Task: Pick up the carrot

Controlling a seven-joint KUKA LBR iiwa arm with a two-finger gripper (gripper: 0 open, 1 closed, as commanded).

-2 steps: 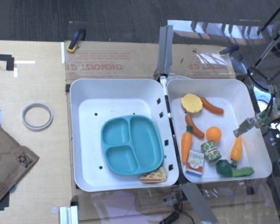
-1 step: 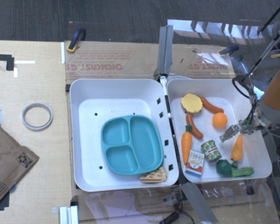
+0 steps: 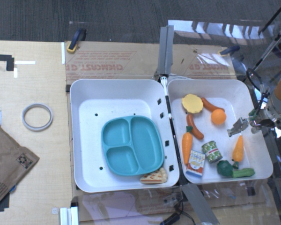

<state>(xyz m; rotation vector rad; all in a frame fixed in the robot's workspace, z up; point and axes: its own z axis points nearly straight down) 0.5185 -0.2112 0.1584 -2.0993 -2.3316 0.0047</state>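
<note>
Nearest the bottom of my frame, a slice of toast (image 3: 154, 176) lies against the lower rim of the teal divided plate (image 3: 132, 145) in the left bin (image 3: 84, 125). In the right bin (image 3: 253, 102), along the bottom, I see a small juice carton (image 3: 195, 163), a green can (image 3: 210, 151) and a broccoli with a cucumber (image 3: 234, 170) beside it.

There are two carrots. One carrot (image 3: 187, 147) lies lengthwise near the bin's left wall, just below a sausage (image 3: 194, 127). A smaller carrot (image 3: 238, 149) sits at the lower right of the bin, just under the gripper (image 3: 243, 125).

The gripper reaches in from the right edge of the frame, mid-height, and I cannot tell whether its fingers are apart or together. I see nothing held between them.

In the upper part of that bin sit a yellow round piece (image 3: 192, 103), an orange (image 3: 218, 117) and a second sausage (image 3: 208, 104). A tape roll (image 3: 37, 116) lies on the bench at the left of the frame.
</note>
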